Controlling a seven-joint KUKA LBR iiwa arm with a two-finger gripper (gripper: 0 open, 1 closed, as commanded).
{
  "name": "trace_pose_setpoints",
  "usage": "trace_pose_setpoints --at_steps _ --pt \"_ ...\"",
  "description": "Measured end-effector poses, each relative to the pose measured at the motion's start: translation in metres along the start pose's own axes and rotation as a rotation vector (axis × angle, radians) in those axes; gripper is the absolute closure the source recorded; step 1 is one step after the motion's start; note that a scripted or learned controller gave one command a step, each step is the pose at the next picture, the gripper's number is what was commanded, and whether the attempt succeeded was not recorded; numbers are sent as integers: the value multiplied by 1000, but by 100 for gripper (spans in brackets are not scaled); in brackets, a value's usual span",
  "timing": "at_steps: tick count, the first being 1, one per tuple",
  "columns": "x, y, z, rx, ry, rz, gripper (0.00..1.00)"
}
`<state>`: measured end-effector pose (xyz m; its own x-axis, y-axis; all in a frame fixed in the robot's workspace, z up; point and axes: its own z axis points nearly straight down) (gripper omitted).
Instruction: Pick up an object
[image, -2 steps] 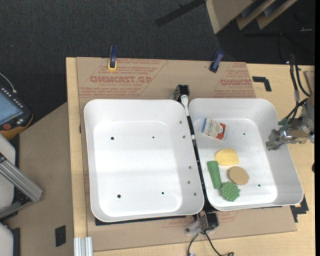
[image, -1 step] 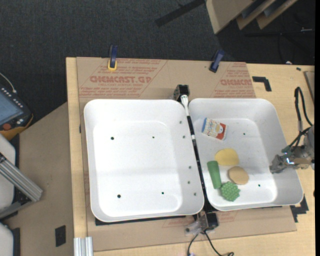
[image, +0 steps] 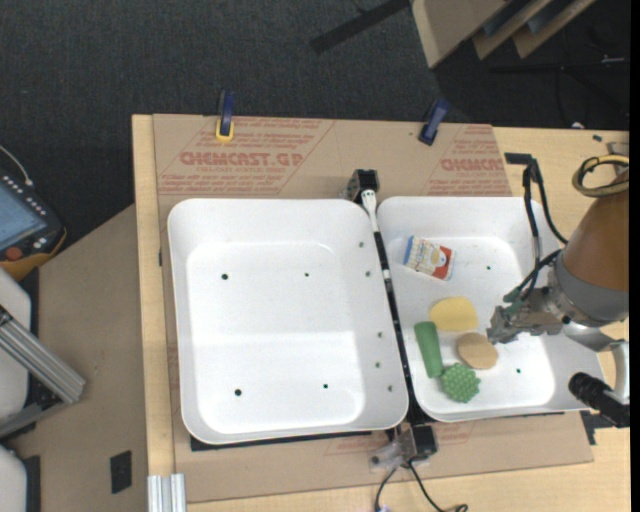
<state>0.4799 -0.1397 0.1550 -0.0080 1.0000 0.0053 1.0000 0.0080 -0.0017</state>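
The right bin (image: 500, 225) holds several small objects. A white packet with red and blue print (image: 429, 257) lies near its back. A yellow block (image: 453, 313) sits mid-bin, with a tan round piece (image: 477, 351) just in front of it. A green stick (image: 428, 348) lies along the left wall, and a green bumpy ball (image: 460, 382) rests at the front. My gripper (image: 503, 328) hangs low over the bin's right half, just right of the tan piece and the yellow block, with nothing seen between its fingers.
The left bin (image: 195, 225) stands beside the right one, with a black divider strip (image: 385, 285) between them. The arm's orange band (image: 605, 245) and cables (image: 535, 205) hang over the right bin's right edge. Clamps (image: 225, 118) hold the cardboard at the back.
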Motion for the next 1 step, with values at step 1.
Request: trace_pose_setpoints --at_steps 1 --pt "-6 0 -11 -3 -6 8 100"
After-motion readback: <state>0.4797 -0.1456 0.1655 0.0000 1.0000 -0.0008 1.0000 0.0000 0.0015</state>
